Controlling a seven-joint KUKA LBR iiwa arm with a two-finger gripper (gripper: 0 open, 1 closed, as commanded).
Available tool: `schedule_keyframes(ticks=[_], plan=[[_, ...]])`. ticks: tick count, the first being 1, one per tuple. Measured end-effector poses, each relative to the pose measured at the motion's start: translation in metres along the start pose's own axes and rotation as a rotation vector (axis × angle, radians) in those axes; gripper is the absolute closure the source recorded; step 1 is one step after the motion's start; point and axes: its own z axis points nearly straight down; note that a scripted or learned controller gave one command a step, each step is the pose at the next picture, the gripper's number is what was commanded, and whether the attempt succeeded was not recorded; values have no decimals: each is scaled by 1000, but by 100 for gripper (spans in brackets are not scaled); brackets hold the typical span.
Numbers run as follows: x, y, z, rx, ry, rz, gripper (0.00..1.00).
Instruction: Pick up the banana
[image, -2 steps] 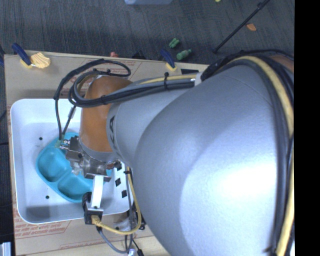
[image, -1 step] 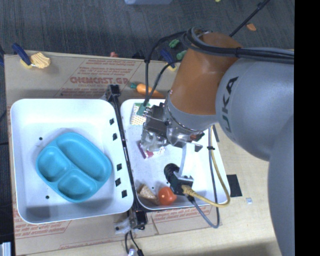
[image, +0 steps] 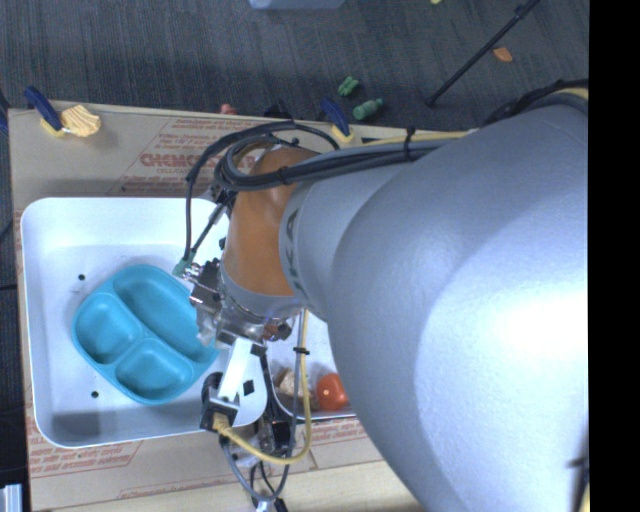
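This looks like a robotics lab or test workshop. A big grey industrial arm (image: 440, 300) with loose black cables (image: 240, 160) fills the right of the frame. Below it, a surface (image: 150, 150) covered in printed brown cardboard carries a plain white bin (image: 50, 300). Along the top of the frame runs dark grey carpet (image: 150, 50), with a black stand leg (image: 480, 55) at the upper right.
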Motion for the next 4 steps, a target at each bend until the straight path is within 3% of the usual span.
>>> schedule_keyframes(ticks=[1,2,3,4], plan=[[91,-36,-21,-1,1,64,100],[19,-10,-30,-1,-1,-106,100],[19,-10,-40,3,-2,-114,100],[-41,22,-39,-1,0,-81,100]])
